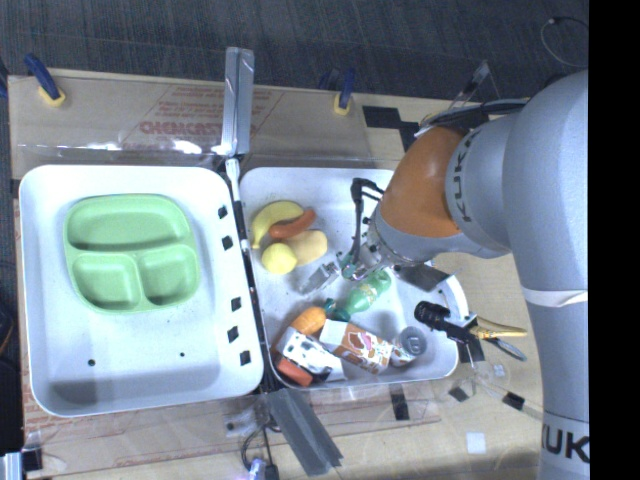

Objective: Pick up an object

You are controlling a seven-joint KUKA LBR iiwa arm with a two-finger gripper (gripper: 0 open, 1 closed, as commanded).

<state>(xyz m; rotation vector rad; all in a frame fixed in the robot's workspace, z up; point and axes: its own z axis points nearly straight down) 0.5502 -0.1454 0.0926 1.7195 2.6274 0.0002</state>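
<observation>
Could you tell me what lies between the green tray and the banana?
In the camera view, the bins' adjoining walls lie between the green tray and the banana.

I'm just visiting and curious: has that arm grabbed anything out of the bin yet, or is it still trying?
Done: the arm has reached into the right bin, and its claw is low among the items, beside the green bottle. In hand: nothing visibly; I cannot tell if it grips anything. Left: closing on an object and lifting it. The banana and the other pieces lie in the bin.
</observation>
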